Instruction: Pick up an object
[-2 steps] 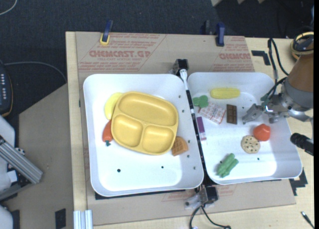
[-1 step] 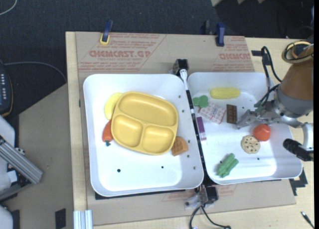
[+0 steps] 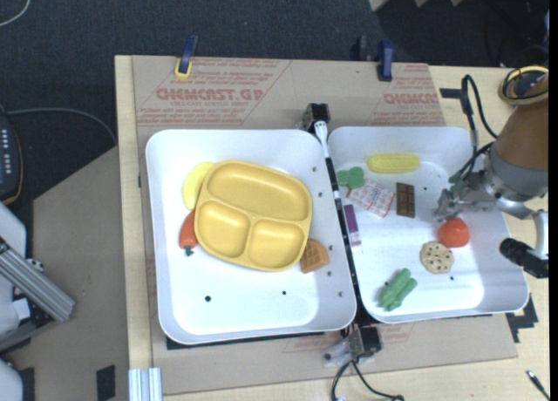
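My gripper [image 3: 452,205] hangs low over the right side of the right bin [image 3: 488,299], on the grey arm with its orange band. Directly below it in the view lies a red tomato [image 3: 453,234]; I cannot tell if they touch. A round cookie [image 3: 436,257] sits just in front of the tomato. A brown chocolate bar [image 3: 405,199] lies left of the gripper, beside a pink and white packet [image 3: 373,197]. A yellow corn cob [image 3: 392,163] rests near the bin's back wall.
The right bin also holds a green piece [image 3: 397,288] at the front, a green item [image 3: 350,178] and a purple one [image 3: 351,220] by the left wall. The left bin [image 3: 235,316] holds a yellow compartment tray [image 3: 253,214], a red-orange vegetable [image 3: 187,234] and a brown waffle piece [image 3: 314,256].
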You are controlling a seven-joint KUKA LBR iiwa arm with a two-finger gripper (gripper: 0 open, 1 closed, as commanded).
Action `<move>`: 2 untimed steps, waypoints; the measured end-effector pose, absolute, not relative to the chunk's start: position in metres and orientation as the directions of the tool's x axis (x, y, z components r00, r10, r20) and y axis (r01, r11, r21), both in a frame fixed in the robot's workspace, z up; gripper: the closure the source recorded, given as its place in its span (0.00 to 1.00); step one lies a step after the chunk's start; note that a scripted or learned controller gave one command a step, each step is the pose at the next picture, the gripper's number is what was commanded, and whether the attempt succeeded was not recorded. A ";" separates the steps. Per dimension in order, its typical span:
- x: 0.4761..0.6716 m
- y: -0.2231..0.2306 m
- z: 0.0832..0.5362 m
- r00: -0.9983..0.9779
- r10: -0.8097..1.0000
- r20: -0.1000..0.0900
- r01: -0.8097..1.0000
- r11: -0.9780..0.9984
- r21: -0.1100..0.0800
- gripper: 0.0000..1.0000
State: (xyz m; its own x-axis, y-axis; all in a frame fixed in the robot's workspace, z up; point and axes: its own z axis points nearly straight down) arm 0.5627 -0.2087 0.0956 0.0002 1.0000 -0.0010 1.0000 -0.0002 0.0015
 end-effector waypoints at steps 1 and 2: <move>0.554 -0.209 0.147 0.001 1.000 -0.003 1.000 -0.001 0.005 1.00; 0.548 -0.206 0.194 -0.001 1.000 -0.003 1.000 0.001 0.006 1.00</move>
State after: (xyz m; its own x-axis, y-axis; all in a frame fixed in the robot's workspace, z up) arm 0.5481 -0.2055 0.1936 -0.0007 1.0000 -0.0027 1.0000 0.0007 0.0059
